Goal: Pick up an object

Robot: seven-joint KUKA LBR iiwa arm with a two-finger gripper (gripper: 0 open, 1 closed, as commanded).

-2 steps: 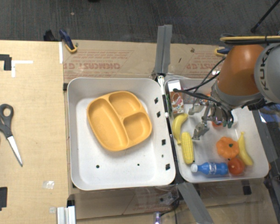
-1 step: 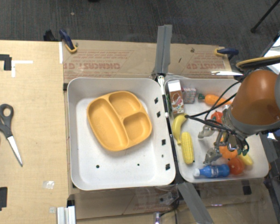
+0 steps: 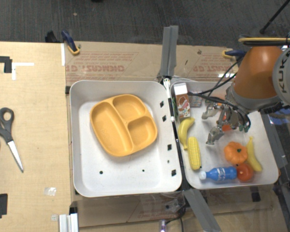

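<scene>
Just below-right of the gripper [image 3: 218,129], whose finger state cannot be told, sits the orange pumpkin [image 3: 236,152].

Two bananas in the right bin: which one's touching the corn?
The banana at the bin's left side, beside the carton; its lower end meets the corn. The other banana lies by the pumpkin.

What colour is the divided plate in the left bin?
The divided plate is yellow-orange, seen clearly in the camera view.

Around the gripper [image 3: 216,124] you get bare floor just left and below. Corn [image 3: 194,152] and banana [image 3: 185,131] block farther left, pumpkin [image 3: 236,153] crowds lower right, bottle [image 3: 218,174] lies below.
</scene>
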